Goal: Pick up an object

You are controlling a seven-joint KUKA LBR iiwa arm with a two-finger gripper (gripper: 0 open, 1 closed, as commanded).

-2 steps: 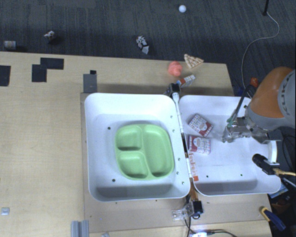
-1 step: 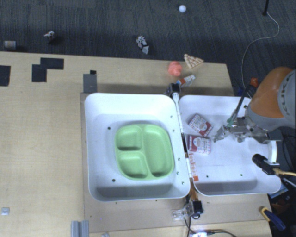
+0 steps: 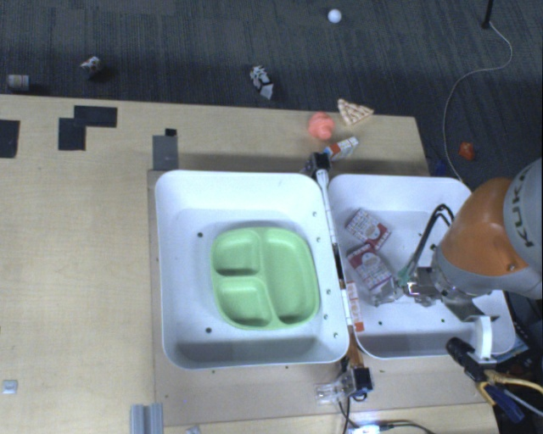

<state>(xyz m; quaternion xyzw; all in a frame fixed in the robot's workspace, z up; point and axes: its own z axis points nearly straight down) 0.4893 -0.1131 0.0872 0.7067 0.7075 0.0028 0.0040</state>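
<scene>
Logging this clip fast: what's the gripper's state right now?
Gripper: down in the right bin at the packets; open or shut cannot be told.

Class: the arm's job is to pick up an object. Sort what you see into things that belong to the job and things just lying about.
Belongs to the job:
- tool
- red-and-white packets in the right bin

Just lying about:
- green divided tray in the left bin
- pink ball on the bench
- white ball on the floor

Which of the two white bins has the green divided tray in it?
The left bin. The green tray lies flat in its middle, while the right bin holds small packets, with the arm reaching over it.
</scene>
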